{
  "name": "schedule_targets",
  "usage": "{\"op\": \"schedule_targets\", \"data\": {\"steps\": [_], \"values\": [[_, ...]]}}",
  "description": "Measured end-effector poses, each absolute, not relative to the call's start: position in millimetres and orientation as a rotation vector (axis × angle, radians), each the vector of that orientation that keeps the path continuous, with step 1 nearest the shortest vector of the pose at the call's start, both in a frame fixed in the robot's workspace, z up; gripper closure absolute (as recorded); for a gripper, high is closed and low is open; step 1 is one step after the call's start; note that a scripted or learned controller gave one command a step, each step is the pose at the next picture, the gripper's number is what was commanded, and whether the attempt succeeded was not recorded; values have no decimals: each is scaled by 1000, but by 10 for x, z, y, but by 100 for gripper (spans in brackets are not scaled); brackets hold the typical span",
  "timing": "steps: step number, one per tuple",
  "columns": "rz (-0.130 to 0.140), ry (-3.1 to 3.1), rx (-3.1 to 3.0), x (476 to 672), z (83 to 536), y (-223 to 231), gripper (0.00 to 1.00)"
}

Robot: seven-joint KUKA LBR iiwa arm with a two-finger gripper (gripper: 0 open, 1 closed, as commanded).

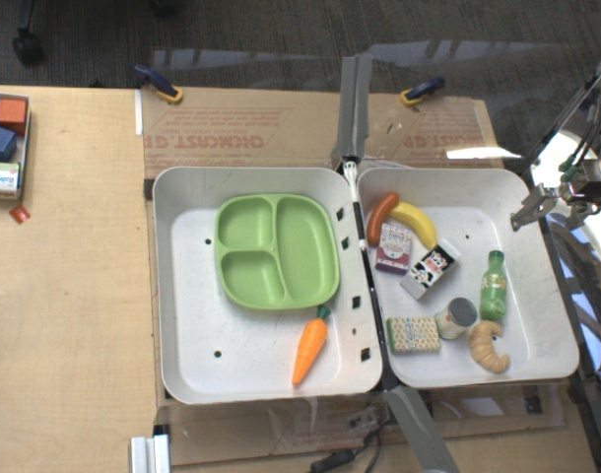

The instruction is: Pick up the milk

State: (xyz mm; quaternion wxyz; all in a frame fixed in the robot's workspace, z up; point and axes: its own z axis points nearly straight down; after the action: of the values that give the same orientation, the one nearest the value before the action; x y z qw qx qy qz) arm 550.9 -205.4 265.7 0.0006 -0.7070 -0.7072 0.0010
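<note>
Right bin [537, 363] holds milk [430, 269]; tool [533, 210] indistinct.

Your black-and-white milk carton [430, 270] is hemmed by the pink box [394, 249], yellow banana [415, 221] and grey can [460, 314]; its upper right side lies open.

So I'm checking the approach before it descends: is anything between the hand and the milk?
Nothing visible blocks it. The hand sits over the right bin's right rim, and bare bin floor lies between it and the milk; the green bottle stands just below that line.
</note>
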Motion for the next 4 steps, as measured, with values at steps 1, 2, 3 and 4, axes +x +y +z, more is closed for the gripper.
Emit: {"op": "schedule_targets", "data": {"steps": [1, 2, 3, 4], "values": [[2, -2261, -2178, 5754, 1101, -2105, 0], [1, -2261, -2181, 5758, 1198, -2112, 100], [1, -2260, -2183, 5759, 1289, -2117, 100], [1, -2260, -2185, 5761, 1380, -2123, 100]]}}
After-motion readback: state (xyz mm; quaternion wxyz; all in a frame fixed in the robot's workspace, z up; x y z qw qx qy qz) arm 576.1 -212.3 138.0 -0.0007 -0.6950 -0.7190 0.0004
